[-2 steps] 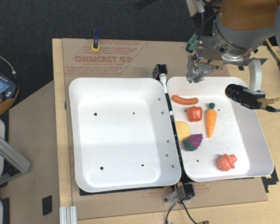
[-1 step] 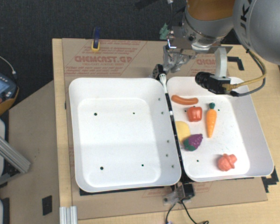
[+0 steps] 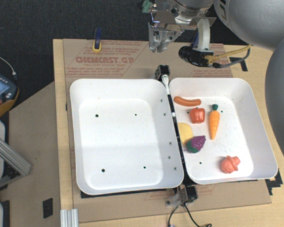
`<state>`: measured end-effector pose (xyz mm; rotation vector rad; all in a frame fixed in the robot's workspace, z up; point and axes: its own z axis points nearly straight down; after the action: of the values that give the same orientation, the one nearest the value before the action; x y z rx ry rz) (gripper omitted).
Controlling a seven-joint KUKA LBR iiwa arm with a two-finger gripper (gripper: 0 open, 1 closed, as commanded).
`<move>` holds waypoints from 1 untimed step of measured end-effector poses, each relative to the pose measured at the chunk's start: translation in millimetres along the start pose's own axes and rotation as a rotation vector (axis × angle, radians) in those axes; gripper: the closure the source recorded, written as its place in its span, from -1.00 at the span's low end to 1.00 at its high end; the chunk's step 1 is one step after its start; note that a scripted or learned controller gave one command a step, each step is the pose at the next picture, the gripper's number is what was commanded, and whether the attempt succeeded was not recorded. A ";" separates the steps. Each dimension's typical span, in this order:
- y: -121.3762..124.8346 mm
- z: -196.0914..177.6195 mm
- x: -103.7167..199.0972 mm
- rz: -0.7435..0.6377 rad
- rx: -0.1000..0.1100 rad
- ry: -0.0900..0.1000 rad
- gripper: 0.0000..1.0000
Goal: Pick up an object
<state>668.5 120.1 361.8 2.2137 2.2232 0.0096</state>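
Two bins sit side by side on the counter [image 3: 109,56]. The left bin [image 3: 80,126] adjoins the right bin [image 3: 255,122], which holds a sausage [image 3: 187,101] uppermost, a pepper [image 3: 197,115] below it, a carrot [image 3: 214,121] to the right, a lemon [image 3: 184,131] and grapes [image 3: 195,144] lower left, and a strawberry-like piece [image 3: 230,164] lower right. The end effector [image 3: 159,41] hangs at upper centre, beyond both bins.

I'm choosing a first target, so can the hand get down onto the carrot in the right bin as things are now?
Probably yes. The carrot lies apart from the red pepper and sausage, with bare bin floor on its right. The hand hangs beyond the bins' far edge, and nothing stands between them.
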 end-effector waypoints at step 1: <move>-22.5 -56.7 -9.3 0.004 -0.001 0.000 1.00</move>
<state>645.6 110.6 418.4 2.2179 2.2180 0.0101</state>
